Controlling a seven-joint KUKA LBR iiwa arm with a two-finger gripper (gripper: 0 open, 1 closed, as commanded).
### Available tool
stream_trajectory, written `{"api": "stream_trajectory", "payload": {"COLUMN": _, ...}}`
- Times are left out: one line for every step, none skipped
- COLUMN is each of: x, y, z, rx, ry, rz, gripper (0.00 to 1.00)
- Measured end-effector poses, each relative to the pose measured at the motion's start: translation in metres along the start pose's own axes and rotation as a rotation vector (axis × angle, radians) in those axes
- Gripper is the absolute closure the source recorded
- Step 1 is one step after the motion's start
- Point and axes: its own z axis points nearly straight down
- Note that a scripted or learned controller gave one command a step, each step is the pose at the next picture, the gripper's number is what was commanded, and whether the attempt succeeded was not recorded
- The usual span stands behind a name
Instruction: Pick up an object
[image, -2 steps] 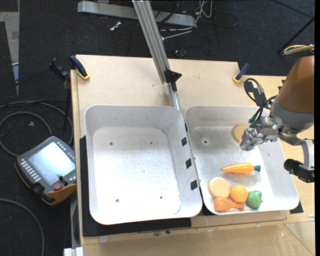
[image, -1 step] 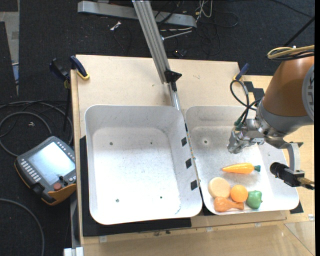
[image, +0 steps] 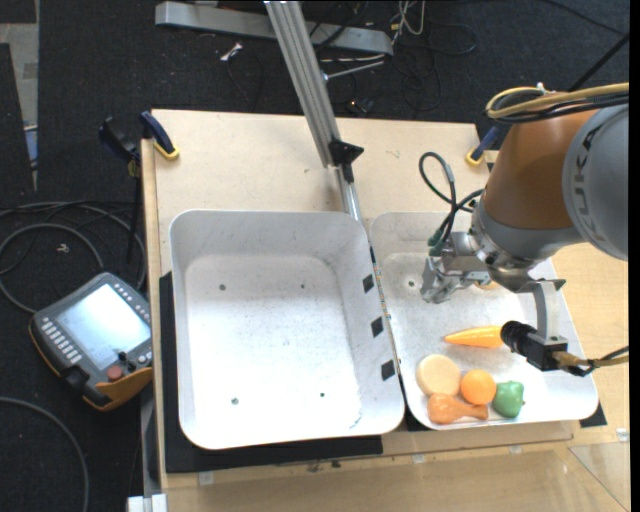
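Observation:
My gripper (image: 437, 290) hangs over the middle of the right bin (image: 400, 250), pointing down-left, with nothing visible between its fingers. Several toy foods lie at the bin's near end. A yellow-orange carrot-like piece (image: 472, 338) lies just below and to the right of the gripper. Closer to the front sit a pale round disc (image: 438, 375), an orange ball (image: 478, 386), a green pepper-like piece (image: 508, 398) and an orange pear-shaped piece (image: 450, 408). The gripper is apart from all of them.
The left bin (image: 200, 240) stands beside the right one, sharing a raised wall (image: 378, 310). A slanted metal pole (image: 310, 85) rises at the back between the bins. A teach pendant (image: 95, 340) lies on the floor to the left.

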Motion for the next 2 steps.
{"api": "stream_trajectory", "payload": {"x": 0.059, "y": -0.013, "z": -0.008, "rx": 0.002, "ry": 0.001, "rz": 0.000, "gripper": 1.00}}
{"api": "stream_trajectory", "payload": {"x": 0.118, "y": -0.018, "z": -0.015, "rx": 0.001, "ry": 0.000, "rz": -0.001, "gripper": 1.00}}
